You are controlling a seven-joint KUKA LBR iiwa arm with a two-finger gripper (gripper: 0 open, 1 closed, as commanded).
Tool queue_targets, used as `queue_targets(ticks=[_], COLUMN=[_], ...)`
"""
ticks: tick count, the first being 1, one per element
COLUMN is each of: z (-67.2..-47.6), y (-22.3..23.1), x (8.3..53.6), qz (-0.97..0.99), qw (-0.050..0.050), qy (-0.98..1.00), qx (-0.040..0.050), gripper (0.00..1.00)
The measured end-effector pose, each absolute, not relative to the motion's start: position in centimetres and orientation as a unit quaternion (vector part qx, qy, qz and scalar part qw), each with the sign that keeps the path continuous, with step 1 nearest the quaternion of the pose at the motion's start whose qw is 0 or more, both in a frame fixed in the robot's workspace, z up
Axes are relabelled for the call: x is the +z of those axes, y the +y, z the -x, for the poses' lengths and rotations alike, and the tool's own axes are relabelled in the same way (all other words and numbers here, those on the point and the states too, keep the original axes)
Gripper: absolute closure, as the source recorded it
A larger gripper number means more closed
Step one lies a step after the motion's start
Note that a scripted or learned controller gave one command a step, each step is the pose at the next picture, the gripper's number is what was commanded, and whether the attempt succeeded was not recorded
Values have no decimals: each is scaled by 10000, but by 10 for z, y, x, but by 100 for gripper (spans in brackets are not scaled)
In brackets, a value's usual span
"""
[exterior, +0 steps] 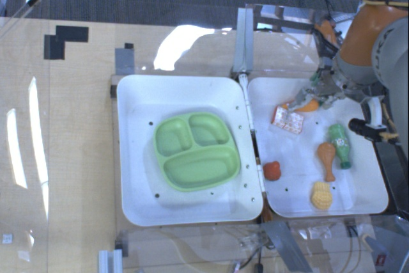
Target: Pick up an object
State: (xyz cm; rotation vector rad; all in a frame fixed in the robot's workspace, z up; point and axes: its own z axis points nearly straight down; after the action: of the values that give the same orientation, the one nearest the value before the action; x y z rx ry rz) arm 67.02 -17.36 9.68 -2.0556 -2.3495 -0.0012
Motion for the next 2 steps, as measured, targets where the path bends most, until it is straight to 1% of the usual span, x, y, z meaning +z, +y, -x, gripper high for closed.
queue_targets(ticks=[1,2], z=[-667,-673], y=[-180,-174], x=[110,111], qz=[6589,6564], qw=[124,43], qy=[-7521,-7544], qx=[77,-11], gripper=[100,0])
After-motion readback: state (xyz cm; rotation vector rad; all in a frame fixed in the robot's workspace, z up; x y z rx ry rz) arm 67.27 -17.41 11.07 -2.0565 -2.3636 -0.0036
